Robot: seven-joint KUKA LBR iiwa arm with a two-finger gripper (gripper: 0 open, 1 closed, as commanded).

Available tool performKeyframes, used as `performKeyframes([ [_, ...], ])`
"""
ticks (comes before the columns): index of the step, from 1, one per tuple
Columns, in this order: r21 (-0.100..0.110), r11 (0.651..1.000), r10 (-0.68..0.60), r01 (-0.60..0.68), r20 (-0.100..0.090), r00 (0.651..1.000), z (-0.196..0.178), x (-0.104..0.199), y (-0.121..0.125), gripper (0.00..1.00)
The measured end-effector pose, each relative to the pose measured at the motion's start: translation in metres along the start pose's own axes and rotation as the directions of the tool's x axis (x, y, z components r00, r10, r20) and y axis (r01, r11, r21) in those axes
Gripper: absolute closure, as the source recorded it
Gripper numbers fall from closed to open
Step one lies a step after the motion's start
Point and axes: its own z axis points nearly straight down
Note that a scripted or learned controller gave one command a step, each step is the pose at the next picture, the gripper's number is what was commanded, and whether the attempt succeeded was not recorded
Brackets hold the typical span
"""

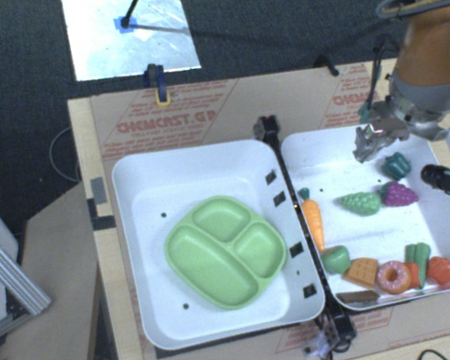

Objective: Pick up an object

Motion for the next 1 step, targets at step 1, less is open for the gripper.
performKeyframes([
  [1,0.003,1.000,-0.001,0.001,-0.001,1.000,-0.0138,0.0000,0.0010,1.00],
])
